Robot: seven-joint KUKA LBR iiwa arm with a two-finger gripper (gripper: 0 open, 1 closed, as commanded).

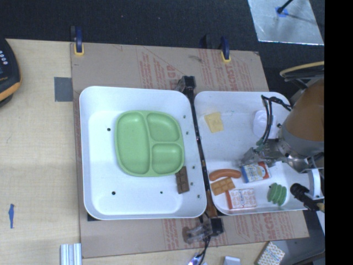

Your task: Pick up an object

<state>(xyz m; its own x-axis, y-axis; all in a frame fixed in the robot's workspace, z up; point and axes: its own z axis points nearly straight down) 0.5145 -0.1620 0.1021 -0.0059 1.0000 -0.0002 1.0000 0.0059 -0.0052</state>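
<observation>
Hovering low in the right bin (234,101), the hand (252,160) sits just above a blue-and-white packet (255,173) — grip state unreadable.

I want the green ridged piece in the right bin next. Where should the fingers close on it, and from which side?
Come straight down on the green ridged piece and close across its narrow width, along the ridges. It sits near the right bin's lower right wall, so side entry looks cramped. The carton lies apart on its left.
</observation>
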